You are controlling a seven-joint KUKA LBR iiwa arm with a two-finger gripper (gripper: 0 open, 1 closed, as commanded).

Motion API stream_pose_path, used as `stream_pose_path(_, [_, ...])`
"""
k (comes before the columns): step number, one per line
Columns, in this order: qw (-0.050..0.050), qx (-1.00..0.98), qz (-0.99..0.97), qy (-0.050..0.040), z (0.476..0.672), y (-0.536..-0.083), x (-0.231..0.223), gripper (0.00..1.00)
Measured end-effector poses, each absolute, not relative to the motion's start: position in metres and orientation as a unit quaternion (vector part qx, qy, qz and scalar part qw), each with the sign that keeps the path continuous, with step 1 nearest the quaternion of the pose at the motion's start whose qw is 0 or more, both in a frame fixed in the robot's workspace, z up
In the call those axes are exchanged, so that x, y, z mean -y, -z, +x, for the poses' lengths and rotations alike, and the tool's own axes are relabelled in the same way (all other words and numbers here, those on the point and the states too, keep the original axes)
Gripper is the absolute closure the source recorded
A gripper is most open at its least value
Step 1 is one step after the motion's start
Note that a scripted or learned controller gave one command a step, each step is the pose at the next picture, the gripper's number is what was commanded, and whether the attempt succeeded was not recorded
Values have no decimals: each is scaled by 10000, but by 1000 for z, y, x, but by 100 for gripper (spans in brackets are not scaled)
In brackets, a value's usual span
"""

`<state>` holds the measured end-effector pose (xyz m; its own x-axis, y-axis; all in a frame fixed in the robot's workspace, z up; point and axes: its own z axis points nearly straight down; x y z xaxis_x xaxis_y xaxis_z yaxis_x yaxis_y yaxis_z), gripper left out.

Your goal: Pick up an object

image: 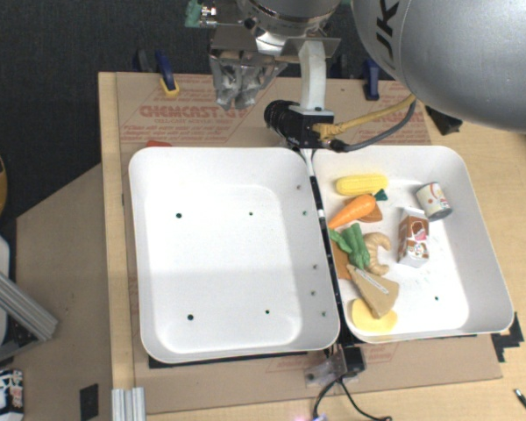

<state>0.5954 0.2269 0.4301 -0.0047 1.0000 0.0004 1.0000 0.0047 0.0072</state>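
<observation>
Claw raised beyond the bins' far edge, grasping nothing

Whether it is released or clenched I cannot tell. The carrot lies in the right bin, near the corn; it looks light, stiff and smooth, best pinched across its thick middle.

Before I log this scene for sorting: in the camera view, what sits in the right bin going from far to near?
Corn cob → small can → carrot → brown carton → yellow slice at the near rim.
</observation>
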Motion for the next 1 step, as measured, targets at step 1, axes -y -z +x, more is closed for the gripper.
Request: stream_pose_path(1, [32,-7094,7048,-35,596,-440,-228,100])
